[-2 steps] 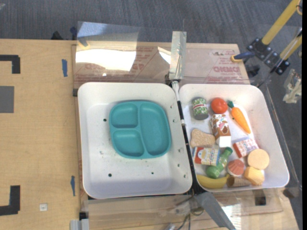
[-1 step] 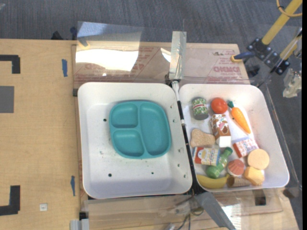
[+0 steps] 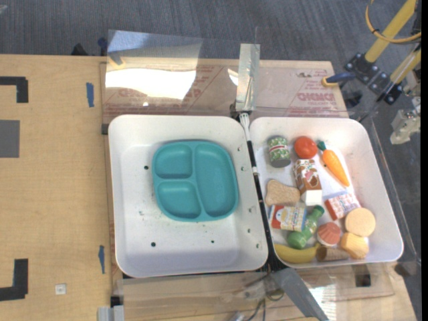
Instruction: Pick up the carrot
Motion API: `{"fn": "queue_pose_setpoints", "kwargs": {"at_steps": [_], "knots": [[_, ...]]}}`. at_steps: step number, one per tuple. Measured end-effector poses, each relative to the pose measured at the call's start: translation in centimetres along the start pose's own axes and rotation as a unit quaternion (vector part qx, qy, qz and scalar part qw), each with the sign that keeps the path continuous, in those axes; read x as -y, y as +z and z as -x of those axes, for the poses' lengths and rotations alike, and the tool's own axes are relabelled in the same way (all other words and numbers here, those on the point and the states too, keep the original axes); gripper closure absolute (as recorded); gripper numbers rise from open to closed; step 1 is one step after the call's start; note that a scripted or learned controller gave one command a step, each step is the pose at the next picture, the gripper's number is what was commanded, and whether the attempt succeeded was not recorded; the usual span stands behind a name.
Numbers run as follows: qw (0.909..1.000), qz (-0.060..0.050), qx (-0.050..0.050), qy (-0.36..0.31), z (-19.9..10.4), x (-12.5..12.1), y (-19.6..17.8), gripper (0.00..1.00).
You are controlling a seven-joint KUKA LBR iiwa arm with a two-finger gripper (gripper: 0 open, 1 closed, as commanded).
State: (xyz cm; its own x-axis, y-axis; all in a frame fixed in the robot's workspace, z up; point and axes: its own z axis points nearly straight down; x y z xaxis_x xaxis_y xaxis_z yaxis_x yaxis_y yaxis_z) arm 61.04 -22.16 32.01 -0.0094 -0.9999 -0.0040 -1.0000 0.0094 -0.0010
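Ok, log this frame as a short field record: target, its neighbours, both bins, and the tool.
target: carrot, orange with a green top, lying at a slant in the right bin
neighbours: tomato to its left, carton below the tomato
right bin contents: crowded with toy food, including a can, bread slice and banana
left bin: holds a teal divided plate
tool: no entry
task status: carrot not yet picked up

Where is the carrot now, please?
The carrot lies in the right bin, toward its far right side, just right of the tomato and above the small carton.
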Motion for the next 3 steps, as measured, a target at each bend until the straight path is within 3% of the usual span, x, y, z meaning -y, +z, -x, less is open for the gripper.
{"fn": "queue_pose_setpoints", "kwargs": {"at_steps": [1, 2, 3], "knots": [[0.9883, -0.003, -0.001, -0.152, 0.0, 2.5, 0.1, 1.00], [0.9886, -0.007, 0.000, -0.150, 0.1, 2.7, -1.1, 1.00], [0.9336, -0.002, 0.000, -0.358, 0.8, 4.3, 0.3, 1.00]]}}
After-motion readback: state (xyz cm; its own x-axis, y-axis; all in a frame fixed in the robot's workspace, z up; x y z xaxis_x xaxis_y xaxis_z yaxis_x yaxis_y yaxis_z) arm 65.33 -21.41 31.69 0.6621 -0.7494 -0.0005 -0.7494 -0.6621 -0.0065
